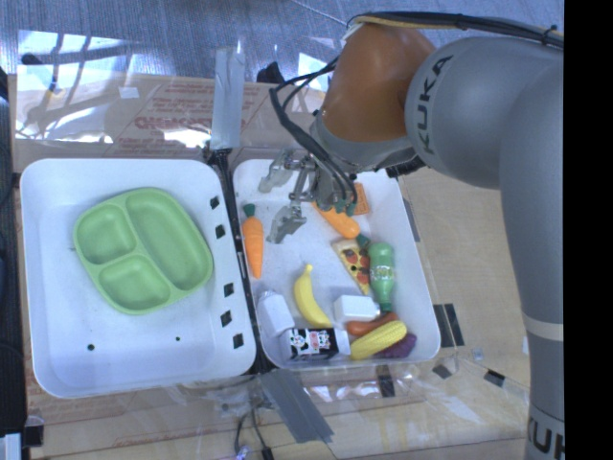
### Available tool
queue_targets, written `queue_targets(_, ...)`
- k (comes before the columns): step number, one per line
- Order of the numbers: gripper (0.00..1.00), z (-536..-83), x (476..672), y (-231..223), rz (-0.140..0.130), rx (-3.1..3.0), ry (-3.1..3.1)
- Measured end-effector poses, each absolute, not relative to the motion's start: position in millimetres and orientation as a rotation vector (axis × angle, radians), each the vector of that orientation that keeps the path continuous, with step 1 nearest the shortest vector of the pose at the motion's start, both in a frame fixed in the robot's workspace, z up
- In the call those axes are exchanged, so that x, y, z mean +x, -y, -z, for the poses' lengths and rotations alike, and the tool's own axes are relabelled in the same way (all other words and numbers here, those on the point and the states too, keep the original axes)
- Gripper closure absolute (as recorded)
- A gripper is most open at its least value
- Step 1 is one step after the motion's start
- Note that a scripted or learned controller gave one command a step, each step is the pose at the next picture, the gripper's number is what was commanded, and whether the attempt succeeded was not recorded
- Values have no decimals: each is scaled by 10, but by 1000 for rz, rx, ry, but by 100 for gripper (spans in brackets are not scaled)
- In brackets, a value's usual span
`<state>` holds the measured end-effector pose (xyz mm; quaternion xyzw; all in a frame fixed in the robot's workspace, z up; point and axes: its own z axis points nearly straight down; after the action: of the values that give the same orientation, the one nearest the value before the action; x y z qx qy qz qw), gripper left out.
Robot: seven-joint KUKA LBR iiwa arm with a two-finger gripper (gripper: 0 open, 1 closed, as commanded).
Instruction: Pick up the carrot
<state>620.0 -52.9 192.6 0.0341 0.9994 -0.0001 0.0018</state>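
- The gripper (290, 195) hangs over the upper part of the right bin (414, 257), below the arm's (479, 94) orange band; its metal fingers (284, 223) stand a little apart with only white bin floor between them, so it holds nothing.
- The carrot (253, 241) lies just left of the gripper and slightly nearer the camera, along the right bin's left wall. It is orange, long and tapered, with a small green top at the far end, and it lies apart from the fingers.
- Just right of the gripper lies a second orange piece (341, 220), partly under the wrist; what it is I cannot tell.
- Nearer than the gripper lie a pizza slice (353, 262), a green bottle (382, 272), a banana (309, 296), a white block (356, 307), a white bottle (275, 311), a black-and-white carton (312, 342) and a corn cob (379, 338), with a reddish piece and a purple piece touching the cob.
- Count: one of each of these, and one carrot.
- Well left of the gripper sits the left bin (57, 353), holding one green plate (144, 248) with three compartments.
- Both bins rest on a wooden bench (460, 286) with tape marks; beyond it, grey-blue carpet (144, 8) catches patches of light.
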Motion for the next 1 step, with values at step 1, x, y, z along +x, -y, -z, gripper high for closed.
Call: queue_targets(1, 0, -902, 6093, 938, 1, 573, -3095)
